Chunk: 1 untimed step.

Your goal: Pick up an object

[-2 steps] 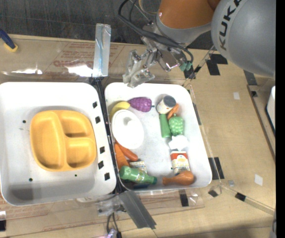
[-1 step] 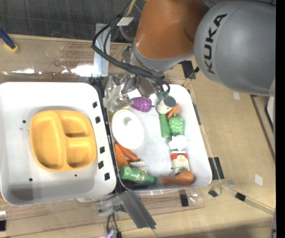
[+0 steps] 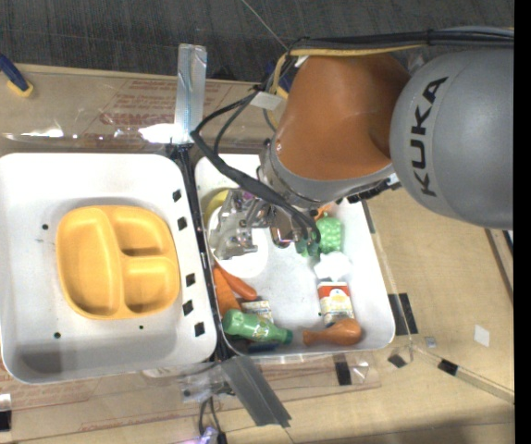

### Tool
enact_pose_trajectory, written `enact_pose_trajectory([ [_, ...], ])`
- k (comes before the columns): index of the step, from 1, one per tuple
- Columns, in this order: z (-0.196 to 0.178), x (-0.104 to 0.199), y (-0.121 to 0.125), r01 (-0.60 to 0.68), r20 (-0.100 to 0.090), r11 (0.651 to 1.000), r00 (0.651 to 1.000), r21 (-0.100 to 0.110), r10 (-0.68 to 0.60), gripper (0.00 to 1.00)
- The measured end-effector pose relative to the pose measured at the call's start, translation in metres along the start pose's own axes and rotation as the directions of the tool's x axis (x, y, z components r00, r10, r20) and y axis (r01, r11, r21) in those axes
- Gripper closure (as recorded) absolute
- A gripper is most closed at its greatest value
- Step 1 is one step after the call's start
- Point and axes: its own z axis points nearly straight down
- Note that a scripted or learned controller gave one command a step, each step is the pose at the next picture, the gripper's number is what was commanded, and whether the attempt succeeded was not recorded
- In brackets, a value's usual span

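So the big grey KUKA arm (image 3: 450, 128) comes in from the right of the frame, and its orange band fills most of the upper middle, hanging right over the right bin (image 3: 376, 285). The gripper (image 3: 238, 229) is the shiny metal bit poking down toward the upper left part of that bin, close to the divider between the two bins. Honestly I can't tell how it's set, the metal parts blur together from this angle, and I don't see anything clearly caught in it.

Stuff in the right bin: a yellow round thing (image 3: 215, 202) peeking out just up-left of the gripper, an orange carrot-looking piece (image 3: 231, 287) just below it, a green bottle (image 3: 254, 327) lying on its side near the bottom edge, a small white bottle with an orange-red label (image 3: 336, 294) standing toward the right, an orange object (image 3: 337, 335) lying at that bottle's base, and a bumpy green toy (image 3: 328, 234) near the upper right, partly under the arm.

The left bin (image 3: 25, 248) has a yellow divided tray (image 3: 117, 259) sitting about in its middle. Black cables (image 3: 219, 123) loop from the arm over the top of the divider.
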Motion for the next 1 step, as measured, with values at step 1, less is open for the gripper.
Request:
enact_pose_trajectory([
  [1, -0.0209, -0.0404, -0.0345, -0.165, 0.004, 0.986, 0.986, 0.000, 0.165, 1.00],
])
